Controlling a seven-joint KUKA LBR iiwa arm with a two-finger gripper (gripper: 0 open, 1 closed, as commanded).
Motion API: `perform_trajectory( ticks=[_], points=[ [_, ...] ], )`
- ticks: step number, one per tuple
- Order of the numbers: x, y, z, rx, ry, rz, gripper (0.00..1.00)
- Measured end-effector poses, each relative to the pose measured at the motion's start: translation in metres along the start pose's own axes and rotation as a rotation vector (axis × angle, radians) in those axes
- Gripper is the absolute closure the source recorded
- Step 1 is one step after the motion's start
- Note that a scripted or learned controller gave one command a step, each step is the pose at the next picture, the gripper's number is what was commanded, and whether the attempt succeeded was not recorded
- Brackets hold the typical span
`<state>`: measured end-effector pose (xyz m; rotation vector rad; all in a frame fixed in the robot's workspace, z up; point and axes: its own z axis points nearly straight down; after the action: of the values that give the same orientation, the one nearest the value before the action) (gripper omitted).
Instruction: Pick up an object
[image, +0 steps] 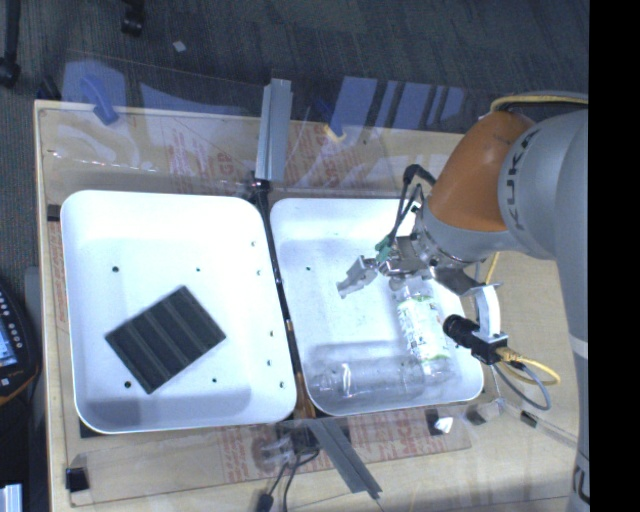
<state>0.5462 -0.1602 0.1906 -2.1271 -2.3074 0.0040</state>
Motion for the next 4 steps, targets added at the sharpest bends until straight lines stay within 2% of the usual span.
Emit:
perform_trajectory(
  ticks=[1,2,3,4],
  points=[
    [0.007,-0.005,0.063,0.001,0.001,0.102,0.0],
    [0.023,-0.043,0.099,-0.004,0.001,0.259,0.0],
    [-0.021,-0.02,0.06,0.0,0.0,0.379,0.0],
    [-0.035,-0.057,-0.018,-0.003,0.002,0.412,0.0]
  ],
)
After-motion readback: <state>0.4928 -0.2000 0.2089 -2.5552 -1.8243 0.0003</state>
